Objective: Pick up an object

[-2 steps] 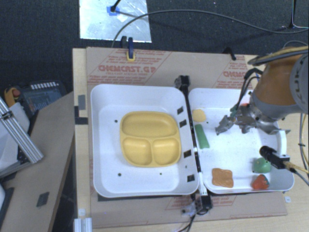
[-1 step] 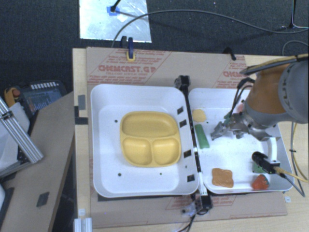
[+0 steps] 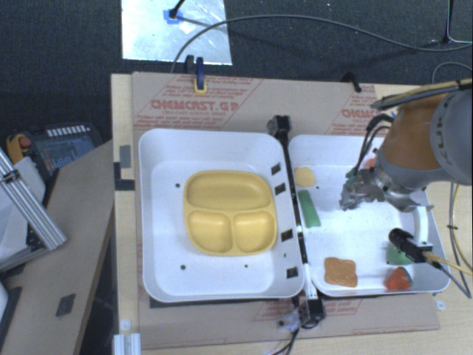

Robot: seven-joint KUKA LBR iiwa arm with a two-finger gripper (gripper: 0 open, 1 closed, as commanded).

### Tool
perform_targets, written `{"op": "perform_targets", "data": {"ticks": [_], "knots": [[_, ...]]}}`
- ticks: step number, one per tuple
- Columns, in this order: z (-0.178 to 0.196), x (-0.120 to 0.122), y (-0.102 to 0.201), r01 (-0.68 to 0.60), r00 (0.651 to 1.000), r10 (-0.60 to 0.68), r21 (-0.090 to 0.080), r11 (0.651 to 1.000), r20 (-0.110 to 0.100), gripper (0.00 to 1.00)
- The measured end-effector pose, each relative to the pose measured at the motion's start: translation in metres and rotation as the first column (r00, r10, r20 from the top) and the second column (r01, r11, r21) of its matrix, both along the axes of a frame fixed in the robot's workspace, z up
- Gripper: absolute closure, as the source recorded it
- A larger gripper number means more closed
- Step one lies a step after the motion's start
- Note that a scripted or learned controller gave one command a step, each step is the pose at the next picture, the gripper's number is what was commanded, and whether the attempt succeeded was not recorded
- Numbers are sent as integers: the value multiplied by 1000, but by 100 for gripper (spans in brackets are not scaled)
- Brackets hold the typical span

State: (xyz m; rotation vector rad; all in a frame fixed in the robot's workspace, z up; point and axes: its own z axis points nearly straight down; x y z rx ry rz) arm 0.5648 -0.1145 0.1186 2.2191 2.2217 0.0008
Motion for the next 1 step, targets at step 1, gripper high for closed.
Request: {"op": "perform_targets", "data": {"ticks": [1], "knots": [[45, 4, 4, -3, 1000, 3, 0, 1000, 5, 100]]}}
